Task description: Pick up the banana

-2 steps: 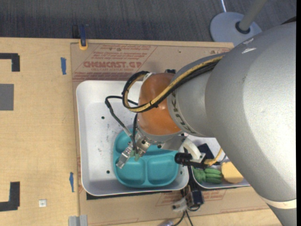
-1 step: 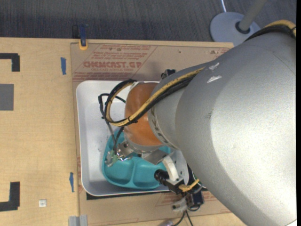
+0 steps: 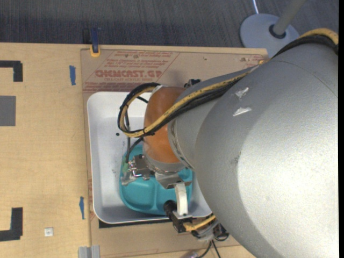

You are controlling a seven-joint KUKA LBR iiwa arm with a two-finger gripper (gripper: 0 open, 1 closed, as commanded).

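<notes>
**Arm is hanging low over the left bin, banana not to be made out**

You are looking down at the grey arm (image 3: 269, 144) as it is reaching in from three o'clock and covering most of the right half of the view. Its orange band (image 3: 161, 125) is sitting over the middle of the white bin (image 3: 102, 144), and the wrist below it is pointing down toward six o'clock. A teal housing (image 3: 142, 195) on the wrist is hanging over the bin's lower part, near the rim at six o'clock. A black and yellow cable (image 3: 131, 109) is looping out from the band toward ten o'clock and trailing back along the arm.

The gripper is lying under the wrist, so you cannot tell how it is standing. You cannot tell where the banana is lying; the bare strip of bin floor at nine o'clock is showing plain white.

The bin is resting on a cardboard sheet (image 3: 129, 69) on the tabletop (image 3: 37, 144). A grey round stand base (image 3: 263, 31) is standing on the dark carpet at one o'clock.
</notes>
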